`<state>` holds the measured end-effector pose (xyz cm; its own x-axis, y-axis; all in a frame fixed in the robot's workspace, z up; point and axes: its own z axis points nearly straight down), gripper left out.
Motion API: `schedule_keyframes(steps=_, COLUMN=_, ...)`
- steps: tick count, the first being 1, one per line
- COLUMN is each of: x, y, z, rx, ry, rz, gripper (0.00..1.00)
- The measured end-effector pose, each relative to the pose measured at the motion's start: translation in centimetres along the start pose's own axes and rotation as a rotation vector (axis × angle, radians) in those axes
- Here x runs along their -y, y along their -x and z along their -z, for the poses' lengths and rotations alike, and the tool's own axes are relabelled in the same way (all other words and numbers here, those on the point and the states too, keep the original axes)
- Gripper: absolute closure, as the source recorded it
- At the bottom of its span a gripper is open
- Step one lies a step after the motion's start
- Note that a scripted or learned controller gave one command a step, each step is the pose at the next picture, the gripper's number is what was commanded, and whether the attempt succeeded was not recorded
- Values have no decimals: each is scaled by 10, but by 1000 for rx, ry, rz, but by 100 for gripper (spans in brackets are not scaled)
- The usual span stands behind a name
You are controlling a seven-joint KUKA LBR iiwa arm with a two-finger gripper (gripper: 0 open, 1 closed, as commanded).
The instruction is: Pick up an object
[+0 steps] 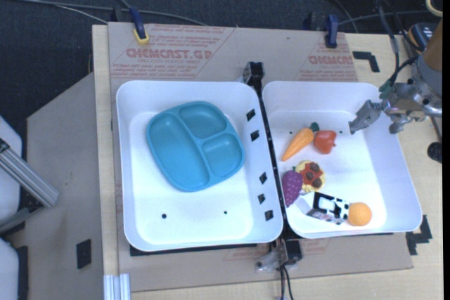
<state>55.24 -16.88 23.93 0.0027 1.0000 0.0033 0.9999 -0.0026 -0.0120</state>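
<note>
The right bin [394, 172] holds several toy foods. A carrot [297, 142] lies next to a red tomato [324, 142] near the bin's middle. Below them are a yellow and red piece [309, 171], purple grapes [292, 184], a black and white block [328, 206] and an orange ball [359, 214]. My gripper [378, 121] hovers at the bin's upper right side, to the right of the tomato and apart from it. Its fingers are spread open with nothing between them.
The left bin [140, 207] holds a blue divided plate [197, 144]. A black divider strip [261, 151] runs between the two bins. Clamps [140, 30] and cables sit at the bench's far edge. Bare white floor lies in the right bin's upper part.
</note>
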Motion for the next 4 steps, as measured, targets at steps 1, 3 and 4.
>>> schedule_keyframes(steps=1, x=-2, y=0, z=6, rx=3, ry=11, rz=3, gripper=0)
schedule_keyframes(steps=3, x=-1, y=-12, z=-98, rx=0, ry=4, rz=3, gripper=0)
schedule_keyframes(steps=4, x=-1, y=-12, z=-151, rx=0, ry=6, rz=2, gripper=0)
